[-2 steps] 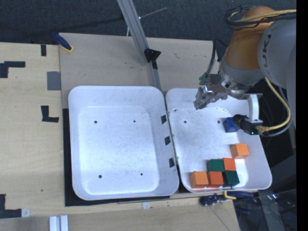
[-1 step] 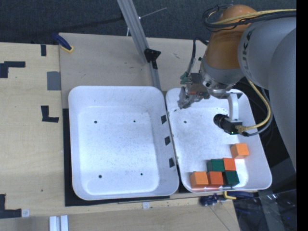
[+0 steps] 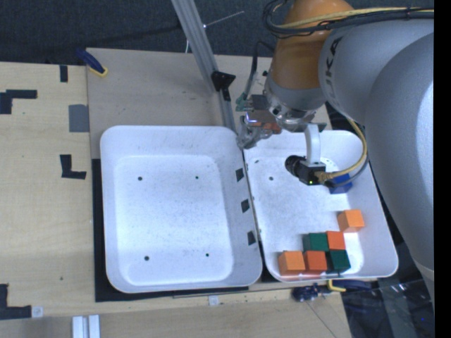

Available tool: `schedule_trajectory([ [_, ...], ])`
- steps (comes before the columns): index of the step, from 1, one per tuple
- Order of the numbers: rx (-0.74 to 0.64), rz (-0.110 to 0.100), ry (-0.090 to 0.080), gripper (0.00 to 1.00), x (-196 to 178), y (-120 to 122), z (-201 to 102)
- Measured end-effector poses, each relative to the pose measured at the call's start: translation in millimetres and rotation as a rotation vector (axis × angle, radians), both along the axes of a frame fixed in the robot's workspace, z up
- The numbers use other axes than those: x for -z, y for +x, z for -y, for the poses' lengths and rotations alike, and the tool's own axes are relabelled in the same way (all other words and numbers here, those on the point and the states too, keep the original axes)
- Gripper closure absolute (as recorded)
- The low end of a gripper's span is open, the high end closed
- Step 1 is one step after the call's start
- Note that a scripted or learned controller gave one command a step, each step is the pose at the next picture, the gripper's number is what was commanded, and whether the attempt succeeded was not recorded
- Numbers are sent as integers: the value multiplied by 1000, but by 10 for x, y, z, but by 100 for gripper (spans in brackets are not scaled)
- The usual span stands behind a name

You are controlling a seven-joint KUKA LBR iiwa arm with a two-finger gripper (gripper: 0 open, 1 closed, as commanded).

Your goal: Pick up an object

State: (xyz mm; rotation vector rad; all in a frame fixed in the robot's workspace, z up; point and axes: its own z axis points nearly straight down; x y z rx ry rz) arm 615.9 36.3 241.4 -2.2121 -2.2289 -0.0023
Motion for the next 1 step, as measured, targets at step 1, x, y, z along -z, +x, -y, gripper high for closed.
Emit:
schedule_trajectory([
  [1,2,-1,-1,100,50,187,-417],
])
